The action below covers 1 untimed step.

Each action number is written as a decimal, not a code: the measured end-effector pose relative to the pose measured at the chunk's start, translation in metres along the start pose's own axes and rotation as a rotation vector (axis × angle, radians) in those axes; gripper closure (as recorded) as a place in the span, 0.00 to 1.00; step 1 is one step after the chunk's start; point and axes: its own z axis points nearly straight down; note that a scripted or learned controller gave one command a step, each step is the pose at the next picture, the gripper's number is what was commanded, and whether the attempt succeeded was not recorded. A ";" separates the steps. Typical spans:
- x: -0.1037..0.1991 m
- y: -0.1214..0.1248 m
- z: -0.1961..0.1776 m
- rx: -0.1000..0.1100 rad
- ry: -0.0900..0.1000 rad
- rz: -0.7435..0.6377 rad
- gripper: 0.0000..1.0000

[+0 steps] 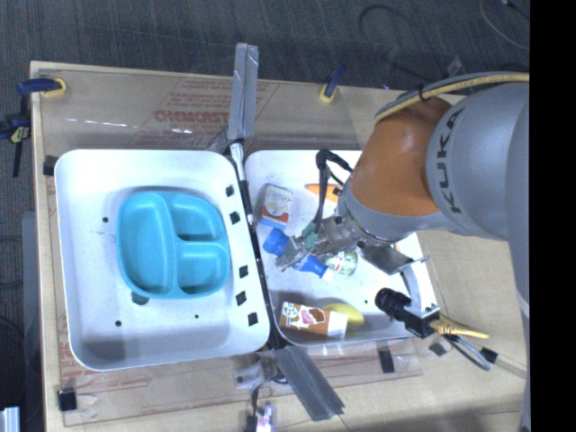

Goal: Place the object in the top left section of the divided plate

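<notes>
I hang over the right bin (423, 318), my gripper (301, 252) down among the clutter near its left wall, and I cannot tell how my jaws stand or whether anything sits between them. Around me lie a blue object (273, 240), a white-and-red packet (276, 202), a small carton (306, 317) and a yellow piece (346, 312) just beside it. The blue divided plate (173, 245) rests in the left bin (90, 187), apart from me.

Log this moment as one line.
arm: over right bin | gripper: among items, grasp unclear | divided plate: left bin, nothing placed
</notes>
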 end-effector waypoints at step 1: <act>0.028 0.098 0.013 0.000 0.000 -0.358 1.00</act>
